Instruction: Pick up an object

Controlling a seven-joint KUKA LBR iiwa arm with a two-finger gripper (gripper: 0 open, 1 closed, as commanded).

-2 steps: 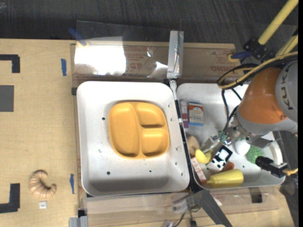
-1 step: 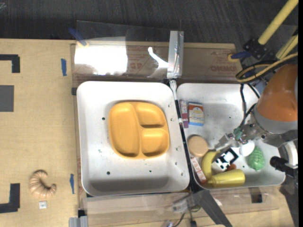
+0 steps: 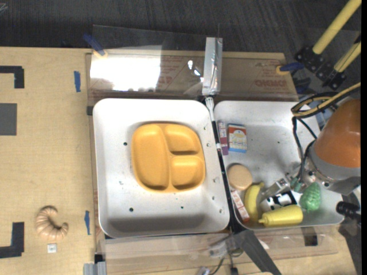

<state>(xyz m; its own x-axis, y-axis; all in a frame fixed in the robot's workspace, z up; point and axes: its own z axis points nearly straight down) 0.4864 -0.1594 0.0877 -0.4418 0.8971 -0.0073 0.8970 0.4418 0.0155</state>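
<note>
The right bin [image 3: 269, 119] holds several items. A small red-and-white carton [image 3: 237, 138] lies near its left wall, with a tan round piece [image 3: 239, 175] below it. Toward the front are a yellow banana-like object [image 3: 253, 198], a yellow bottle lying on its side [image 3: 282, 215], and a green knobbly object [image 3: 311, 197]. My gripper [image 3: 282, 192] is down low in the front of this bin, between the banana-like object, the bottle and the green object. The arm's orange band [image 3: 344, 139] hangs above the bin's right side.
The left bin [image 3: 109, 171] carries a yellow divided plate [image 3: 167, 155]. A croissant-shaped toy [image 3: 51, 222] lies on the wooden bench at far left. A clear panel with a taped strip [image 3: 211, 65] stands behind the bins. Black cables [image 3: 304, 125] trail over the right bin.
</note>
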